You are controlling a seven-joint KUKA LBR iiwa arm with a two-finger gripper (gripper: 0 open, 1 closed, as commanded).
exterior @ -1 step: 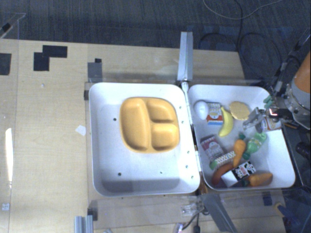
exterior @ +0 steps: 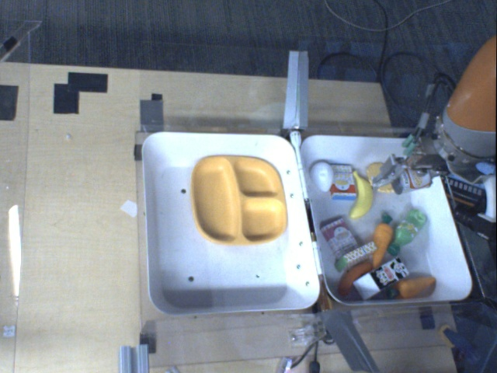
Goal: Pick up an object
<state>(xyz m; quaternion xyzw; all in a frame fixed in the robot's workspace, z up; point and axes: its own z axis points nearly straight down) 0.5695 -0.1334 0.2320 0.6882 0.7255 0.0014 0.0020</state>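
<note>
Pale wooden bench (exterior: 70, 231), two shallow white bins side by side, seen from above at a slant.

Nearest the camera and well short of the claw (exterior: 392, 179): an orange piece (exterior: 417, 287), a black-and-white box (exterior: 390, 273) and a reddish sausage shape (exterior: 352, 274), heaped against the front wall of the right bin (exterior: 458, 266). Overlapping there, so edges hard to separate.

A step closer to the claw: a carrot (exterior: 382, 241) tilted on end, a green bottle (exterior: 408, 227) just beside it, a striped bar (exterior: 359, 252) and a maroon packet (exterior: 335, 234) off toward view-left.

Just view-left of the claw, near but apart from it: a banana (exterior: 362, 196), curved, lying along a small carton (exterior: 342, 183). Past the carton, further from the claw, a white egg-like item (exterior: 321, 175). A yellow scrap (exterior: 376, 169) half hidden behind the banana's top, too small to name.

Poised low over the right bin's far right corner, metal parts blurred against the white floor; cannot tell whether parted or closed. Nothing seen clamped in it. Grey wrist and orange band (exterior: 477, 92) cut off at the frame's edge.

Well apart on the view-left side, across the divider: the left bin (exterior: 171, 278) bearing a yellow divided tray (exterior: 238, 198).

Beyond the claw: a metal post (exterior: 297, 88) at the bins' junction, black markings (exterior: 78, 90) on the bench, dark carpet with a looped cable (exterior: 365, 12).
</note>
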